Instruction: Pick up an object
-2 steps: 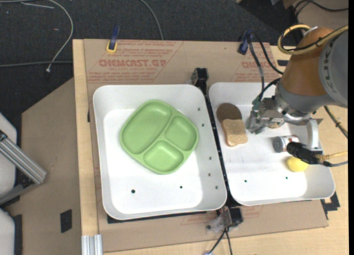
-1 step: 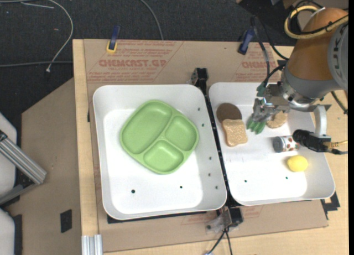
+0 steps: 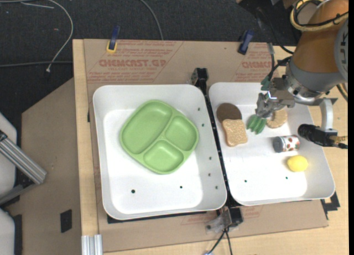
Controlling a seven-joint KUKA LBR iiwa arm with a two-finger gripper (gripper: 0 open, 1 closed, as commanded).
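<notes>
Toast slice [image 3: 235,132] beside gripper [image 3: 266,108]

The gripper [image 3: 269,106] is hanging over the right bin [image 3: 260,185], just above a green toy [image 3: 255,123] beside a bread slice [image 3: 235,132].

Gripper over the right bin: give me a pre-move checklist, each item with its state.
1. Gripper is above the right bin: ok.
2. A target lies under it: ok, a green object sits just below, beside a tan round piece.
3. Something is held in the jaws: cannot tell.
4. Neighbours are clear of the target: not ok, the sponge-like block and brown disc lie close on its left.
5. Small can and yellow ball are out of the way: ok, both lie nearer the front.
6. Green divided plate is out of the arm's way: ok, it lies in the left bin.
</notes>
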